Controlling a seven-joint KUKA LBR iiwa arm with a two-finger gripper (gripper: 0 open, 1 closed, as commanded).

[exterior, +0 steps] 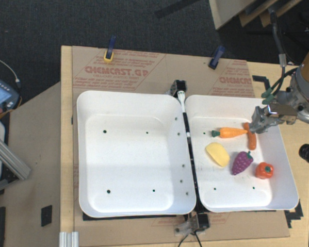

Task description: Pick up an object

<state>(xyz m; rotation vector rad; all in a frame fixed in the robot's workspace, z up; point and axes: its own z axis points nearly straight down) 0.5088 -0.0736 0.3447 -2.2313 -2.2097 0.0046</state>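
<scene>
The right bin [274, 201] holds several toy foods. An orange carrot [230, 133] lies near its middle back, a yellow lemon-like piece [217, 154] sits in front of it, a purple grape bunch [241, 162] lies to the right of that, and a red tomato [264, 170] is furthest right. A small orange-red piece [252, 140] lies just under my gripper [258, 125], which hangs over the bin's back right area, beside the carrot's right end.
The left bin [93, 112] stands beside the right one, with a black divider strip [187, 137] between them. Both rest on a cardboard sheet [147, 68] held by clamps [109, 51] at the back.
</scene>
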